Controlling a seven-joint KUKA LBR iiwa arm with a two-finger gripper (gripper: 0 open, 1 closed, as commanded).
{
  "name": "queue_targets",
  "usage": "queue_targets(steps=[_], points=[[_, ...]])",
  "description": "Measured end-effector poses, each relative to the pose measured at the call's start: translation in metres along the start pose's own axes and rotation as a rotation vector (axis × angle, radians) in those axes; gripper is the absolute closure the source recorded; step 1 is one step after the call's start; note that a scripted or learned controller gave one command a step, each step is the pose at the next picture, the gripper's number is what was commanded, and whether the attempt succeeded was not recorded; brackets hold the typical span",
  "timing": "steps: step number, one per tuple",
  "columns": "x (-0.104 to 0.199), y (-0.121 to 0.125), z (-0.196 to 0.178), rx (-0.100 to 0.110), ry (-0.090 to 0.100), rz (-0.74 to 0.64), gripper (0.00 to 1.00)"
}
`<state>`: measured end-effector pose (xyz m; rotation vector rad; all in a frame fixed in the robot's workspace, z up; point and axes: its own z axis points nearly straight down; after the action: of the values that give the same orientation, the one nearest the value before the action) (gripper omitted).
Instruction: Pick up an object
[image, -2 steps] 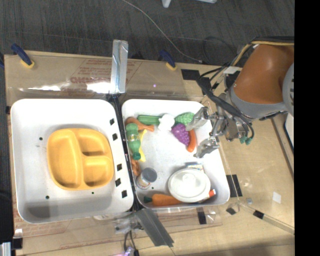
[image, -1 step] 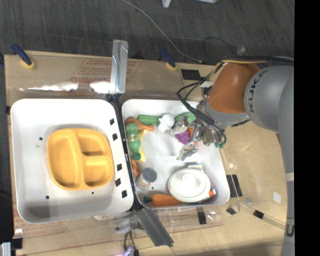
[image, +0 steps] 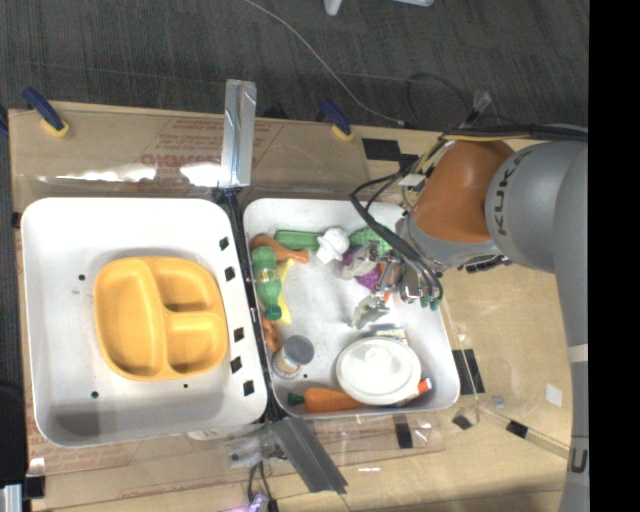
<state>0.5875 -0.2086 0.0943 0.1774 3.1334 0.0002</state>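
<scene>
The right bin (image: 318, 300) holds several small things. Along its far side lie a green piece (image: 296, 240), a white lump (image: 333, 244) and a purple item (image: 360, 266). A green bottle (image: 264, 270) lies by the left wall. A white round bowl (image: 377, 370), an orange carrot (image: 330, 400) and a small grey can (image: 296, 352) sit near the front. My gripper (image: 372, 305) reaches down into the bin's right half, just right of the purple item and above the white bowl. Nothing shows clearly held in it.
The left bin (image: 40, 300) holds a yellow divided tray (image: 160, 315). The arm's orange band (image: 455, 195) hangs over the right bin's far right corner, with cables around it. A metal divider (image: 238, 130) stands between the bins at the back.
</scene>
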Motion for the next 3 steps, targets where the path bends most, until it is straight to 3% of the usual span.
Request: queue_targets(steps=[1, 2, 3], points=[[0.008, 0.0, 0.001, -0.001, 0.004, 0.058, 0.0], [0.006, 0.002, -0.01, 0.0, 0.002, 0.05, 1.0], [0.001, 0.051, -0.174, 0.001, -0.009, 0.337, 1.0]])
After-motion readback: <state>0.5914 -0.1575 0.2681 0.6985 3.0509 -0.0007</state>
